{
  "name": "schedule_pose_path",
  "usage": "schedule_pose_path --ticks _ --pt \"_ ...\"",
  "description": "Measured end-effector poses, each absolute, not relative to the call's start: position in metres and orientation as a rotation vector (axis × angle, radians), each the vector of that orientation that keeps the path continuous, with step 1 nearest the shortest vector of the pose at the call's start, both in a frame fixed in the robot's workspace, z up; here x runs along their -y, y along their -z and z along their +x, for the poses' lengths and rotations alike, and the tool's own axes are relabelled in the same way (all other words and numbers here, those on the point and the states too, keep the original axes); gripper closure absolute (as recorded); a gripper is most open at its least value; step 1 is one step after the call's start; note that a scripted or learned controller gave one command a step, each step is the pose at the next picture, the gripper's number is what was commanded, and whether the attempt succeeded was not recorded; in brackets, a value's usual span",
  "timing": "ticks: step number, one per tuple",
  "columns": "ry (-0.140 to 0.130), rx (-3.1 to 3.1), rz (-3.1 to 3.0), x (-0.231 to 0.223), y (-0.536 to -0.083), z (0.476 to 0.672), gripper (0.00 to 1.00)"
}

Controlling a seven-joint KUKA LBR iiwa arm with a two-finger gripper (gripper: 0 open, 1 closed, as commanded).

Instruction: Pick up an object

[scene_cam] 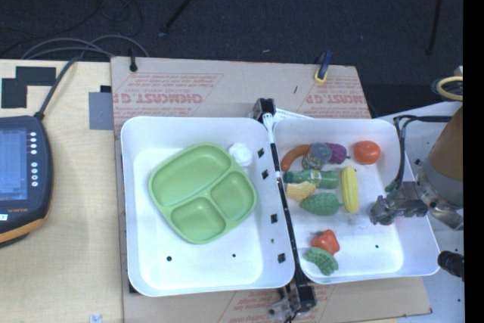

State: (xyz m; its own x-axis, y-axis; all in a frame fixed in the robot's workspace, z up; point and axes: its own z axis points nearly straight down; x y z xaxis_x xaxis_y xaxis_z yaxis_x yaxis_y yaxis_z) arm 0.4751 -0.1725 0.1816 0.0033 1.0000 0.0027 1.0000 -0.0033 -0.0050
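**Claw low in the right bin, toys waiting to its left**

Claw [384, 209] sits low over the bare floor at the right side of the right bin [412, 257], at the end of the grey arm [446, 178] reaching in from the right. It is dark and small here, and whether it is spread or pressed together cannot be told; nothing is seen pinched in it.

Judged from this, the step in hand is choosing and closing on one toy. To do it well, the claw should move left toward a piece with open floor around it, come down centred over it, and straddle its narrow width. The corn looks the best choice: it is the nearest piece and its right side is free. The crowded pieces farther left risk a nudge or a double grab.

From largest to smallest: the desk [68, 268] carries two white bins side by side. The left bin [144, 268] holds a green divided plate [203, 193] with a small white object [240, 154] at its upper right edge. The right bin holds the toy food. A yellow corn [349, 189] lies upright in the view, near the claw but apart from it. A green bumpy vegetable [321, 203] lies just left of the corn. An orange-red tomato [367, 152] sits alone toward the top. A red and green pair [324, 250] lies near the front wall.
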Motion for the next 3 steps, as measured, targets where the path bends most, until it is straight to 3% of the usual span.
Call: schedule_pose_path --ticks 1,2,3 --pt "-0.003 2.221 -2.209 0.118 -0.108 0.516 1.0" --pt "0.014 2.236 -2.211 0.012 -0.248 0.501 1.0" --pt "0.001 2.228 -2.212 -0.061 -0.269 0.491 1.0"
